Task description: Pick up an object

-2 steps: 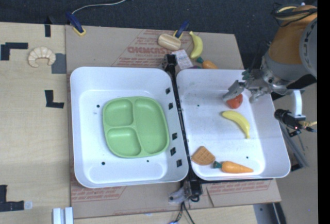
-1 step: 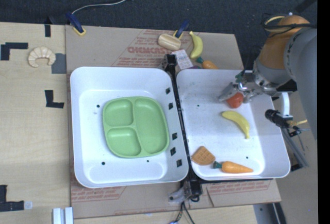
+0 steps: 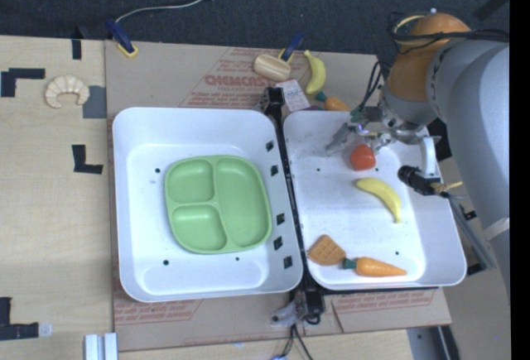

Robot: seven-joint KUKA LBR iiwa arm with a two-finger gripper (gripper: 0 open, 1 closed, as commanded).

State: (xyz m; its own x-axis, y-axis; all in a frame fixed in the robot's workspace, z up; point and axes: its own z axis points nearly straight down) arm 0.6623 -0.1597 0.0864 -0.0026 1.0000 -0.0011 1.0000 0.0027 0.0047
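Note:
My gripper (image 3: 358, 141) hangs over the far part of the right bin (image 3: 431, 255), and its fingers look spread open. A small red tomato (image 3: 362, 157) lies on the bin floor just in front of it, close to the fingers but not visibly clamped between them. A yellow banana (image 3: 381, 197) lies a little nearer the front. A waffle piece (image 3: 326, 251) and an orange carrot (image 3: 377, 267) rest along the front wall.
A green divided plate (image 3: 218, 204) sits in the left bin (image 3: 132, 184). Behind the bins lie a bread roll (image 3: 272, 66), a second banana (image 3: 315, 73) and a small box (image 3: 291, 93). A croissant (image 3: 66, 91) rests far left on the bench. The arm's grey body (image 3: 472, 127) overhangs the right bin's right side.

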